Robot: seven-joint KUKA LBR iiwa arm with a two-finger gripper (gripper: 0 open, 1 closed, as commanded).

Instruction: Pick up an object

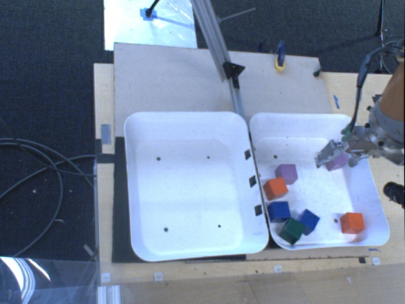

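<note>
Hovering over the right bin (pixel 364 176), the gripper (pixel 333 156) sits above a purple block (pixel 337 162) whose edge peeks out beneath it; whether that block is pinched or merely underneath cannot be told, and the opening of the pincer cannot be made out either. Left of the gripper, toward the divider, lie a lilac cube (pixel 286 173) and an orange cube (pixel 275 187), likely strewn loose as pick targets. Below the gripper, near the bin's front wall, sit two blue cubes (pixel 278 211), a green cube (pixel 292 230) and another orange block (pixel 352 222). The arm (pixel 389 116) reaches in from the right, wrist bent downward.
</note>
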